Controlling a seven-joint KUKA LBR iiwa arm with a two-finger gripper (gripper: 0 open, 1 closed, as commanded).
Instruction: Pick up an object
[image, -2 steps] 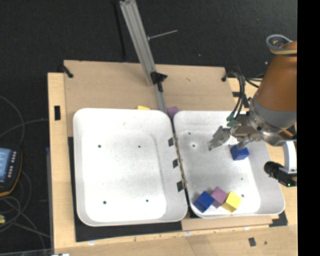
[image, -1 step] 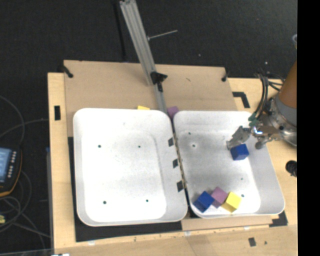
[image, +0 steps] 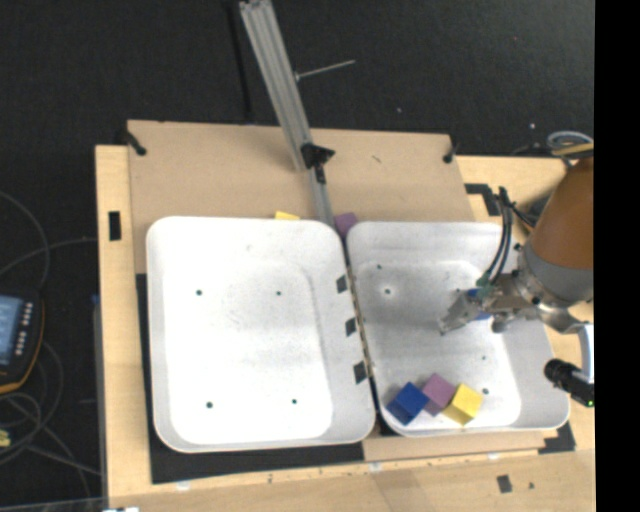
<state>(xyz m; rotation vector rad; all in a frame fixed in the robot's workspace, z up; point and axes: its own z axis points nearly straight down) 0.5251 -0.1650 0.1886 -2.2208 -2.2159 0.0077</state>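
Note:
Three small blocks lie together at the near edge of the right bin (image: 420, 250): a blue block (image: 408, 402), a purple block (image: 438, 391) and a yellow block (image: 465, 403). My gripper (image: 462, 312) hangs over the middle of the right bin, reaching in from the right, well behind the blocks and apart from them. Nothing shows between its grey fingers.
The left bin (image: 245, 330) sits beside the right one, with a ridge of clips between them. A yellow piece (image: 287, 215) and a purple piece (image: 346, 222) lie on the bench just behind the bins. A slanted metal pole (image: 285, 90) rises at the back.

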